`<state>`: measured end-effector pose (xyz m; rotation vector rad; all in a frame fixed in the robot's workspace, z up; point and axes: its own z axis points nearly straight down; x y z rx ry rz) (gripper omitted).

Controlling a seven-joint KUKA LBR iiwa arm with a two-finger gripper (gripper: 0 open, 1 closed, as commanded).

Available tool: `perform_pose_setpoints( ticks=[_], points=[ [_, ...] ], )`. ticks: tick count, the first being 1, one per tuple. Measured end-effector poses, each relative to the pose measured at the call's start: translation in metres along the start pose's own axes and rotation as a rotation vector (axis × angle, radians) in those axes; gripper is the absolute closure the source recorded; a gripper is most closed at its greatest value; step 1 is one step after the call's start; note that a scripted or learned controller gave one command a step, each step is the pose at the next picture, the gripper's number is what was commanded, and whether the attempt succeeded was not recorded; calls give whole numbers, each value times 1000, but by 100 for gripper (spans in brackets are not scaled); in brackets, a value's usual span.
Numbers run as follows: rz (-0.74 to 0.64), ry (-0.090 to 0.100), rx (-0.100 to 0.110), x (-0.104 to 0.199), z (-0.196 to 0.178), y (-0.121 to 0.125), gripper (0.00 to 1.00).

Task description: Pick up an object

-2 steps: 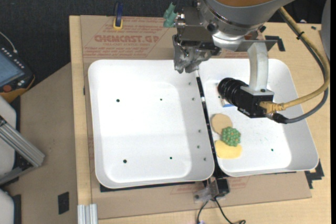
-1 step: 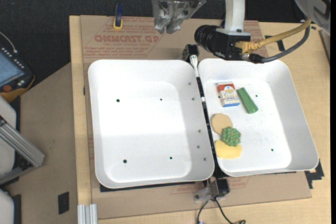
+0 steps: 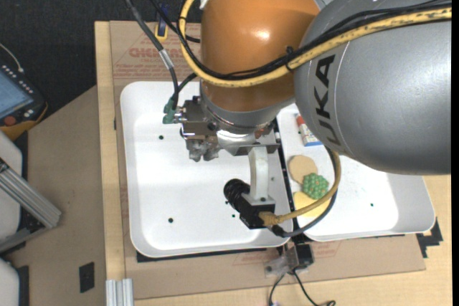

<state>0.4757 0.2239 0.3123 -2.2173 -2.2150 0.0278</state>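
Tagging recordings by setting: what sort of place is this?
Probably a robotics lab bench: a grey and orange KUKA arm reaches over two shallow white plastic bins on a brown cardboard sheet, with loose cables trailing.

Arm (image 3: 287, 68) above left bin (image 3: 154, 190), bumpy ball (image 3: 314, 185) on disc (image 3: 302, 168) in right bin (image 3: 380, 215)

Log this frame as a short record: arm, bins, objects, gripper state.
arm: grey KUKA arm with orange band, reaching in from the right, over the bins' shared edge
left bin: shallow white bin, bare floor visible
right bin: shallow white bin, mostly hidden by the arm
objects: green knobbly ball touching a tan round disc in the right bin; small white and red item behind them
gripper state: cannot tell
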Motion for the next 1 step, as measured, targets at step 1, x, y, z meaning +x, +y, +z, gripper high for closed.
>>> perform_pose_setpoints(
  ticks=[1],
  points=[
    [1,8,-18,1,-19,3,100]
  ],
)
